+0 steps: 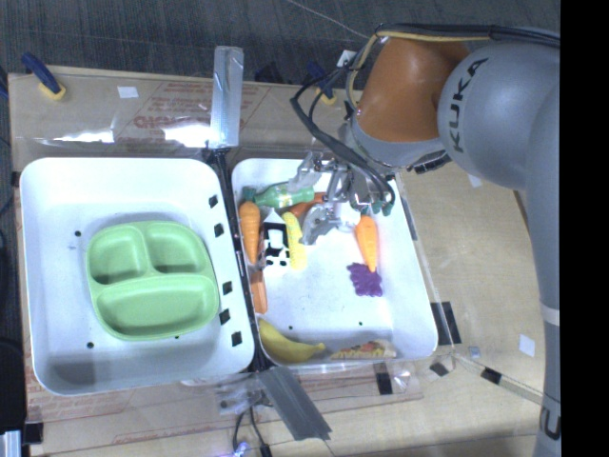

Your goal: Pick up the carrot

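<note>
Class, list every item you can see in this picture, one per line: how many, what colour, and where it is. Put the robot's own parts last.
carrots: two, orange, right bin; one by its left wall, the other right of centre
grapes: one bunch, purple, below the right carrot
banana: one, yellow, right bin's near edge
green vegetable: one, right bin's far end
divided plate: one, green, left bin
bins: two, white, side by side
arm: one, grey with orange band, from the right
gripper: one, metal, over the right bin

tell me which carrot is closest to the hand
The right carrot, lying just under the hand and above the purple grapes. The other carrot lies farther off, along the bin's left wall.
</note>
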